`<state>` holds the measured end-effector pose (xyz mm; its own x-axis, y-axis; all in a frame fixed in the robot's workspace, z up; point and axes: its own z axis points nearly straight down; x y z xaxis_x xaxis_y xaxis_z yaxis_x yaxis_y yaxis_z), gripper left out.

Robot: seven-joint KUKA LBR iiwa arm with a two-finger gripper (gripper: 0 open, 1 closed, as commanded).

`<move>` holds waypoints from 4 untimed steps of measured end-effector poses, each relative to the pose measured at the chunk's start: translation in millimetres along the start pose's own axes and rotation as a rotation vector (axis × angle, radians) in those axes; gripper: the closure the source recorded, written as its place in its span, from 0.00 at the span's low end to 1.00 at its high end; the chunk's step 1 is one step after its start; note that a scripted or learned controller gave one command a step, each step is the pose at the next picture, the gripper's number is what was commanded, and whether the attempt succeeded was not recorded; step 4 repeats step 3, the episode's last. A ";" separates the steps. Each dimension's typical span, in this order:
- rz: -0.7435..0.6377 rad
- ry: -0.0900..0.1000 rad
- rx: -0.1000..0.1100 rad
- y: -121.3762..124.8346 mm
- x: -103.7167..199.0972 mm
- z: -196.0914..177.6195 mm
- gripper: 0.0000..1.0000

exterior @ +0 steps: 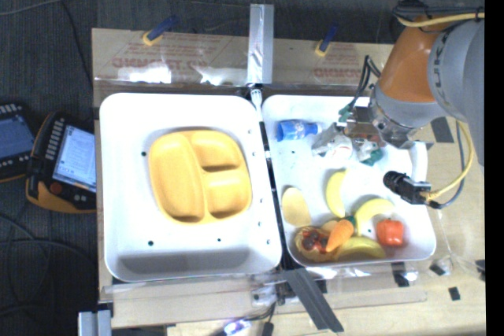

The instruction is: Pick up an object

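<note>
Overhead view of my desk (118, 43) with two white bins side by side. My arm (441, 67), grey with an orange band, enters from the right and ends above the upper part of the right bin (425, 244). My end effector (356, 131) hangs there over the bin floor, just right of a small blue object (298, 129) lying near the bin's upper left corner; whether it is open or closed I cannot tell, and nothing is visibly gripped in it.

The remaining objects in the right bin cluster in its lower half: a pale yellow slice (336, 192) standing near the centre, a pale round piece (295, 206) by the left wall, and along the bottom wall a dark bowl-like item (309, 241), a carrot (340, 233), a banana (364, 246), a yellow-green fruit (373, 208) and a red tomato (390, 231), all close together or touching.

The left bin (126, 248) holds a yellow divided tray (201, 174), lying flat near its centre. A handheld pendant (67, 165) lies on the floor to the left.
</note>
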<state>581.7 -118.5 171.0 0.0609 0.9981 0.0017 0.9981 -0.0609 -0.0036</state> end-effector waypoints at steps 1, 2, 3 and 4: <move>-0.010 -0.003 -0.013 -36.5 -55.1 81.2 0.00; -0.012 0.000 -0.017 -34.5 -53.1 70.9 1.00; -0.095 -0.004 -0.001 26.8 10.3 -8.3 1.00; -0.095 -0.004 -0.001 26.8 10.3 -8.3 1.00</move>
